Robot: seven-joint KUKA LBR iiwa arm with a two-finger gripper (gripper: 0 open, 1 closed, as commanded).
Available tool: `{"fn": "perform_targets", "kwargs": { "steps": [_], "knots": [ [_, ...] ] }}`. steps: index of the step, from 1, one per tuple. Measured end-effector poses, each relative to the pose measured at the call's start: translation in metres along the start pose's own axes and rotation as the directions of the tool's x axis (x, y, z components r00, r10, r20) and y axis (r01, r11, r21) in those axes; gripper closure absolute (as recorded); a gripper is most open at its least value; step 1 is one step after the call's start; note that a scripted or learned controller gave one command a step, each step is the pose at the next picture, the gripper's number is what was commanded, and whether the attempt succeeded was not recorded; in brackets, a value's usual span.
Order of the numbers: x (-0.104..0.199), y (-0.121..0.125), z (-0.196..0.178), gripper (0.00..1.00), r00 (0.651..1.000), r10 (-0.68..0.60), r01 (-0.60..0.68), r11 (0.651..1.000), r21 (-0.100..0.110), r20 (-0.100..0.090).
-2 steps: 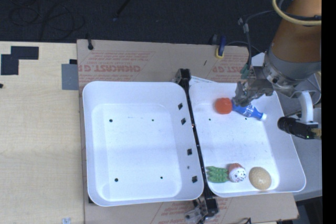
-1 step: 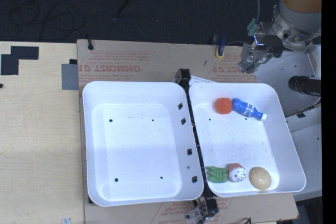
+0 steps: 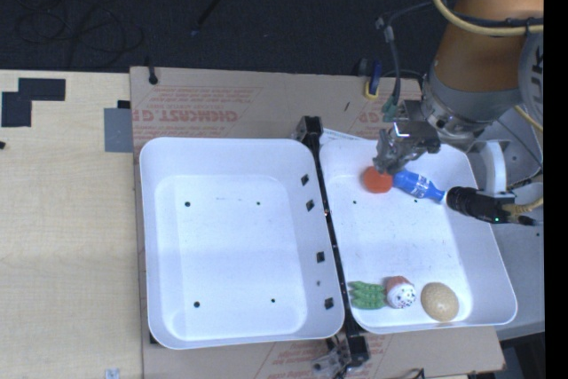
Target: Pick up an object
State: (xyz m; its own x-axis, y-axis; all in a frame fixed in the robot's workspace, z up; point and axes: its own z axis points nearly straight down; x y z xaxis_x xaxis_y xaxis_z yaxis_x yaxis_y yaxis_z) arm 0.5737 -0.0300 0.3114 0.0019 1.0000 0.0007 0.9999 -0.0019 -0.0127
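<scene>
Orange-red object [image 3: 376, 180] at the far end of the right bin [image 3: 484, 280], touching a blue bottle [image 3: 419, 186] lying flat beside it. Directly above — pincer [image 3: 390, 157], down close over the orange-red object; cannot tell how the fingers stand. Along the near wall: green piece [image 3: 365, 295], white ball with red marks [image 3: 400, 292], tan egg-shaped thing [image 3: 439, 301]. Left bin [image 3: 160, 191] alongside, both white and shallow, set on brown cardboard [image 3: 222, 102] over a pale wood counter [image 3: 62, 217] — dark floor with cables behind

Grey arm [image 3: 484, 93], orange band, yellow cable looped on top.
</scene>
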Motion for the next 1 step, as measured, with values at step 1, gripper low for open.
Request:
{"fn": "perform_targets", "kwargs": {
  "steps": [1],
  "knots": [
    [0.0179, -0.0436, -0.0784, 1.0, 1.0, -0.004, 0.004, 1.0, -0.012, 0.0]
  ]
}}
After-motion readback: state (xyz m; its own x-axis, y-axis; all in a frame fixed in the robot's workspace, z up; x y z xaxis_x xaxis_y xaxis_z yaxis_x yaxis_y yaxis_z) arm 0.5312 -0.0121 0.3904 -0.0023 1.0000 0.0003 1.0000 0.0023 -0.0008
